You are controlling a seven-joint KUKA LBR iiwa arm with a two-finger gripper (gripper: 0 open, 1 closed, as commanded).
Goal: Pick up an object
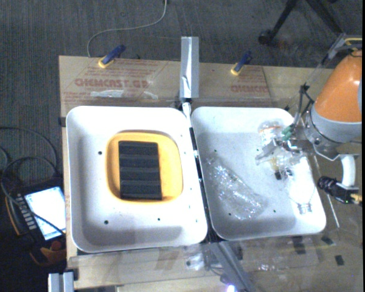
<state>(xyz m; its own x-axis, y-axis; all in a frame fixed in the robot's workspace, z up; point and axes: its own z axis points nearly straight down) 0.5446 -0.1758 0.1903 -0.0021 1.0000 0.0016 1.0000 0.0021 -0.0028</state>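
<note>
Brown bench [140, 84], two white bins [85, 181] side by side, blue-yellow clamps [111, 56] at back

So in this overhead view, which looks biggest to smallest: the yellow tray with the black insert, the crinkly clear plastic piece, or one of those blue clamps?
1. Yellow tray, in the left bin.
2. Clear plastic piece, in the right bin; its see-through edges are hard to trace.
3. Blue clamp, on the board's far edge.

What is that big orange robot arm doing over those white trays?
The robot arm reaches in from the right, and its gripper hangs low over the right bin. It is trying to pick something up. A crinkly clear plastic thing lies in that bin, beside the gripper rather than in it. The left bin holds a yellow tray with a black ribbed block, untouched. Whether the gripper has caught anything is too blurry to tell.
</note>
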